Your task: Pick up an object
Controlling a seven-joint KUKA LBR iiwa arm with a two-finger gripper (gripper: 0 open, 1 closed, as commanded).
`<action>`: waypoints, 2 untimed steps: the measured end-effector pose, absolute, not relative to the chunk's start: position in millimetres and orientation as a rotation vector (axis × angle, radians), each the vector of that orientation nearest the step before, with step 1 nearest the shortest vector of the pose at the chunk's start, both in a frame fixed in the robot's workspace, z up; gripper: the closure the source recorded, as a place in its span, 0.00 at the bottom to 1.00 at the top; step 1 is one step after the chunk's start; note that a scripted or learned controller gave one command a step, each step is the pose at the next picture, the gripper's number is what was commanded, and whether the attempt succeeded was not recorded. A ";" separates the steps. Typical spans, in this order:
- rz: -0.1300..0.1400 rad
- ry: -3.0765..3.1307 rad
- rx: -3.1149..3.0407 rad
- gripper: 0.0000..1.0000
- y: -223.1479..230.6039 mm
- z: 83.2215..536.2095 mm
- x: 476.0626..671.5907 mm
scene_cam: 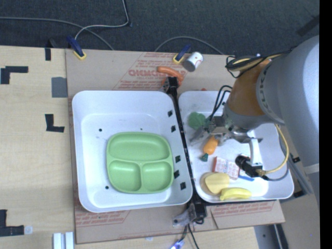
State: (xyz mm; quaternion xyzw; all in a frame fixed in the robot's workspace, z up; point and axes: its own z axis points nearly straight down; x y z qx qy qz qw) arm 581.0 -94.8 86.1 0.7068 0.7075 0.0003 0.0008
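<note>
From my end, the right bin (280, 191) had all the pickable stuff: a little orange carrot-looking piece (210, 146) lay tilted near its left wall, a green lump (196, 120) sat toward the far-left corner, and a pink-and-white packet (225, 166), yellow blob (216, 182) and banana (235, 193) crowded the near edge.

— What is lying in the left bin (83, 139)?
— A divided tray (140, 162) is sitting at its centre.
— And the right bin (282, 191)?
— A carrot (210, 146) is lying mid-bin, a packet (225, 166) at its five o'clock, a banana (236, 193) at six o'clock.
</note>
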 end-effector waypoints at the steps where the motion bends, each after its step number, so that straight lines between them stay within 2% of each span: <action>1: 0.001 2.220 2.219 0.00 -94.3 86.2 580.7; 2: 0.001 2.223 2.219 0.00 -95.1 86.1 582.0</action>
